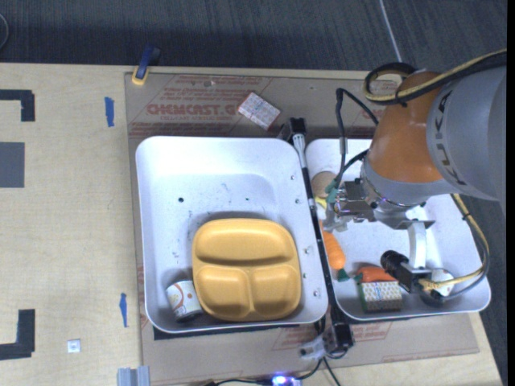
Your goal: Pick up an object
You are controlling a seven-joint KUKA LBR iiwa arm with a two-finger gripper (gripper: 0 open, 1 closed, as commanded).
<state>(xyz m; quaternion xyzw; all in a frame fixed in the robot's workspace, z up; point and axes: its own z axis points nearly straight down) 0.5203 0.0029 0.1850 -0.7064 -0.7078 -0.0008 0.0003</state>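
Note:
My gripper (339,209) hangs low over the left side of the right bin (460,300), under the grey arm with its orange band. Just below it an orange carrot (333,251) lies along the bin's left wall. A pale round object (323,182) sits right behind the gripper, partly hidden by it. A small block with an orange top and a checkered face (379,290) rests near the bin's front. Nothing shows between the gripper's parts.
The left bin (161,167) holds a big yellow compartment tray (245,268) and a small patterned cup (182,297) in its front left corner. A small patterned card (258,109) lies on the board behind the bins.

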